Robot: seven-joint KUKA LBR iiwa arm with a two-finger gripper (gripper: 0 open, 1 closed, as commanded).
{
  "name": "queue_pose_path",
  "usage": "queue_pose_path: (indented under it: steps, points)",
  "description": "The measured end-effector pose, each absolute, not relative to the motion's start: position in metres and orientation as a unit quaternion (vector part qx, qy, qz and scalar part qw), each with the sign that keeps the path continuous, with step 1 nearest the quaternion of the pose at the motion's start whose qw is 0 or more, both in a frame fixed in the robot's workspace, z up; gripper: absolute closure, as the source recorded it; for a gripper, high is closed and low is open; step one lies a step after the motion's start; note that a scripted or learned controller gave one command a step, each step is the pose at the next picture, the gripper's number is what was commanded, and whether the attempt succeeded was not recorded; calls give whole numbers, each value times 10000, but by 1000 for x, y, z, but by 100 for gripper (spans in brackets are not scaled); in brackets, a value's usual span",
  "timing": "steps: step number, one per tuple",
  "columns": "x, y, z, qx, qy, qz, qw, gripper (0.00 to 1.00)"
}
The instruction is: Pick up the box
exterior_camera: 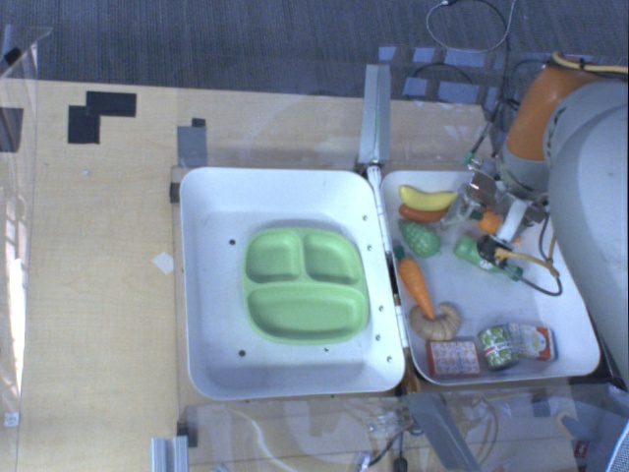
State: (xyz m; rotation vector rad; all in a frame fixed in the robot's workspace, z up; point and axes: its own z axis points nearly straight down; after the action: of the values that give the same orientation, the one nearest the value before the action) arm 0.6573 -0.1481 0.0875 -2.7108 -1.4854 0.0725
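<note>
Single fixed camera above my bench (98,264), looking down at slant, medium distance. Both white bins in frame: left bin (206,362) near centre, right bin (580,347) at 3 o'clock. Floor at 12 o'clock. My arm (590,165) enters from 3 o'clock.

Arm (590,165) cut off by right edge. Tool (479,226) tips too small/blurred to read. Box (454,359) label too blurred to read.
</note>
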Motion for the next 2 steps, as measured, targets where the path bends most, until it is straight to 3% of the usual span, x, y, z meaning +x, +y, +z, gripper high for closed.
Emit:
queue_pose_path:
  steps: [1,2]
  points:
    - [584,-123,88,-8769,-4806,-34,-15,0]
    - [613,-141,88,-8850,-4655,-33,-25,0]
